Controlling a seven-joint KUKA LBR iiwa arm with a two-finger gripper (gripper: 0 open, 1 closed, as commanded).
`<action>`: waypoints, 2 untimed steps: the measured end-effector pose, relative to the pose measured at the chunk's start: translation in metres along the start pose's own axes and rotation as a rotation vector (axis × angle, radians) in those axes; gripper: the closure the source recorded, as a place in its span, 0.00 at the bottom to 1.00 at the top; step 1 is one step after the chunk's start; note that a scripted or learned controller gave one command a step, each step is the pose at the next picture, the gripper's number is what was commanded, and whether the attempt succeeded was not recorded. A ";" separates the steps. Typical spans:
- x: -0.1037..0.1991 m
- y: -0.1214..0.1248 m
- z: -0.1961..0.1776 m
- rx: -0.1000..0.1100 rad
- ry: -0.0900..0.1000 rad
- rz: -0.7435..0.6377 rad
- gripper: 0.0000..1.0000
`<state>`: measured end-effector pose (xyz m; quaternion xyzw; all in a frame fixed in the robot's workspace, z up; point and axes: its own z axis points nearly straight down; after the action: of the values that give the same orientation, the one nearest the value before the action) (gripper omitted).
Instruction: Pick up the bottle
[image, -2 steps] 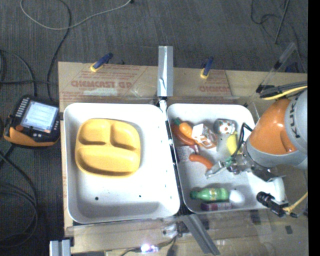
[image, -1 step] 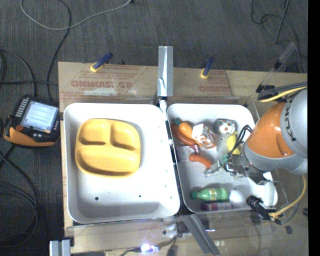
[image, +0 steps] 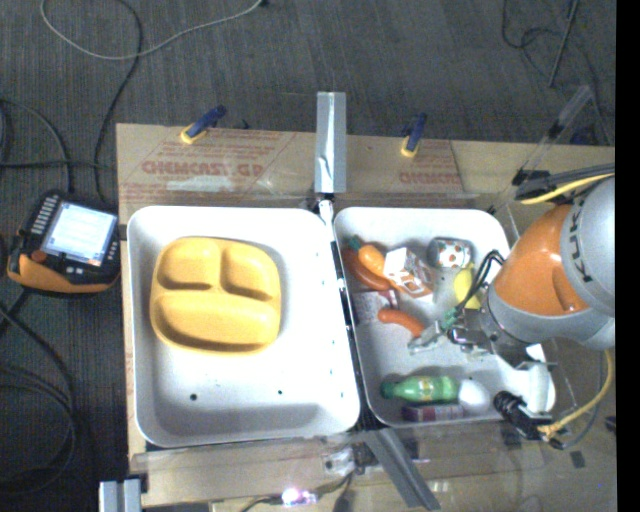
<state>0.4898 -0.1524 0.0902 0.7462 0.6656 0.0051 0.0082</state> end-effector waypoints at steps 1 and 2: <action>0.008 -0.002 0.000 0.000 -0.004 0.054 0.00; 0.026 -0.005 0.000 0.001 -0.005 0.106 0.00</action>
<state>0.4883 -0.1259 0.0901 0.7806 0.6250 0.0034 0.0091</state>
